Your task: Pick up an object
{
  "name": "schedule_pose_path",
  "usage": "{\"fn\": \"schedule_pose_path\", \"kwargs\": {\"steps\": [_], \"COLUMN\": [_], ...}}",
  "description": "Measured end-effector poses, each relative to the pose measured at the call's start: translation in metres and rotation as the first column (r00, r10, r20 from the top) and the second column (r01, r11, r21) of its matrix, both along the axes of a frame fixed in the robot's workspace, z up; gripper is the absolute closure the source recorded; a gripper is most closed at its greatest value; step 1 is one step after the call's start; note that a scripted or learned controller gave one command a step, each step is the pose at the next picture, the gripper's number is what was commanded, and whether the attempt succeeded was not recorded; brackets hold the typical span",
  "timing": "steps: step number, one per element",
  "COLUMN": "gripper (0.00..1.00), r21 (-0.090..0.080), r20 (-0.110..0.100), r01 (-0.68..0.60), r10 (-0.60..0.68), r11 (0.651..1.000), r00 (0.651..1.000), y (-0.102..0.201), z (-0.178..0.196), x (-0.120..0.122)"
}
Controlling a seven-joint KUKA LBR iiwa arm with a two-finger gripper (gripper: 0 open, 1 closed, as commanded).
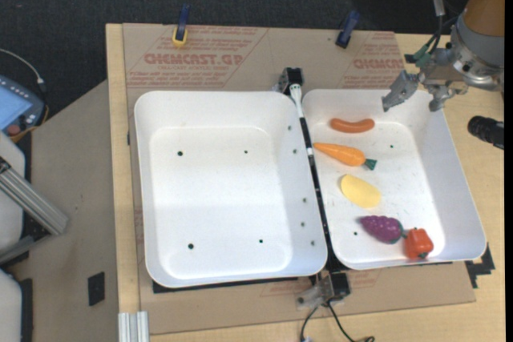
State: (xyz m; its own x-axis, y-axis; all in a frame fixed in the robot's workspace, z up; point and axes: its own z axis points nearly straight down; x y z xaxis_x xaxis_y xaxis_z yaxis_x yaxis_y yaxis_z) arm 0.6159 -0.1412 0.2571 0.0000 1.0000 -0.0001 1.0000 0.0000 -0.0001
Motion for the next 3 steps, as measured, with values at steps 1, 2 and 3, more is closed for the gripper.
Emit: {"fn": "schedule_pose_path", "kwargs": {"steps": [1,2,3], "gripper": [0.0,0.0,0.0], "r21": [0.003,0.003,-0.003], "r20": [-0.005,-0.009,0.006], "r01": [-0.004,-0.005,0.003], "r10": [0.004,0.005,-0.003], "r11": [1.0,1.0,1.0], "r00": [1.0,1.0,1.0], "y": [0.051,0.102,0.048], "z": [0.012,-0.078,-0.072], "x": [-0.055,-0.041,0.019]}}
